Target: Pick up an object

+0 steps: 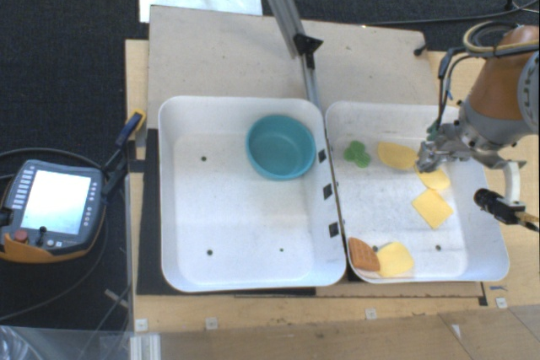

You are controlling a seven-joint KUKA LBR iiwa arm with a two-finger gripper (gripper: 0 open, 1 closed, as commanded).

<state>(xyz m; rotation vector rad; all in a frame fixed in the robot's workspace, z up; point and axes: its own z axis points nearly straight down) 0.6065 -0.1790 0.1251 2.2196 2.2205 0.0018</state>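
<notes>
left bin (186, 206) holds a teal bowl (280, 147). right bin (481, 265) holds yellow pieces (433, 207), a green piece (356, 153), an orange one (364, 255). gripper (428, 158) sits low beside a yellow piece (396, 155); its grip state i cannot tell.

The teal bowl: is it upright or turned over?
Upright: the teal bowl in the left bin shows its open hollow inside.

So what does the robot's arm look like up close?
The arm is grey metal with a wide orange band above the wrist. Thin dark cables loop beside it, and a small grey-and-black pincer sits at the tip.
</notes>
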